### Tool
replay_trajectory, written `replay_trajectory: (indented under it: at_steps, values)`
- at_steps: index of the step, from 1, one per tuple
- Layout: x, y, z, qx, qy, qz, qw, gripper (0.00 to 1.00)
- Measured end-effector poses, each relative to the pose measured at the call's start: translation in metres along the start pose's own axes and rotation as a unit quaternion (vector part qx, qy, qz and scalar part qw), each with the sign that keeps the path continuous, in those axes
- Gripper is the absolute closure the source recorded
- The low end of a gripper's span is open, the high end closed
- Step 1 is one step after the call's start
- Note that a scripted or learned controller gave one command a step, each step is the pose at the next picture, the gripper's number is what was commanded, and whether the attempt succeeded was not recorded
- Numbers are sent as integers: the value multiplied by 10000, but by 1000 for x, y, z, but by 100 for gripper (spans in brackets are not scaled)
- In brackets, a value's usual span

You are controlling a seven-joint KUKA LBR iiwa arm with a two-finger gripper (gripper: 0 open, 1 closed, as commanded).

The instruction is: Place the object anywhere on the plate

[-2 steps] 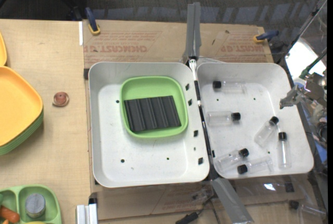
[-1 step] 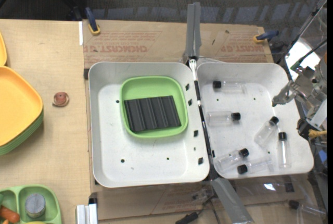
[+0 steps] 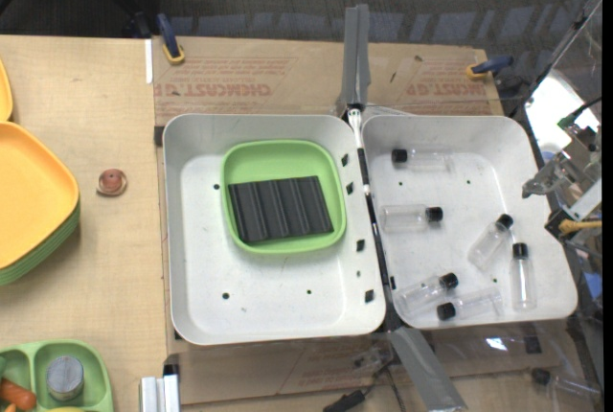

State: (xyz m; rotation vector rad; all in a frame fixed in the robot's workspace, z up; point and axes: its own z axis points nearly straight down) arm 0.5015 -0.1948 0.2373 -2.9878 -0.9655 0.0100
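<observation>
A green square plate with a dark ridged pad on it sits in the left white bin. Several clear vials with black caps lie scattered in the right white bin: one near the top, one near the middle, two at the right and two along the front. My gripper hangs at the right bin's right rim, above and beside the vials, touching none that I can see.
A stack of yellow plates and a small reddish knob lie on the wooden bench to the left. A green divided tray sits at the bottom left. Clamps hold the cardboard behind the bins.
</observation>
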Motion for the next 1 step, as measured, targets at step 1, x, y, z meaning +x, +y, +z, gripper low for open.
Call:
replay_trajectory:
  at_steps: [1]
  values:
    - [22, -47, -8, -1, 1, 1336, 9910, 0]
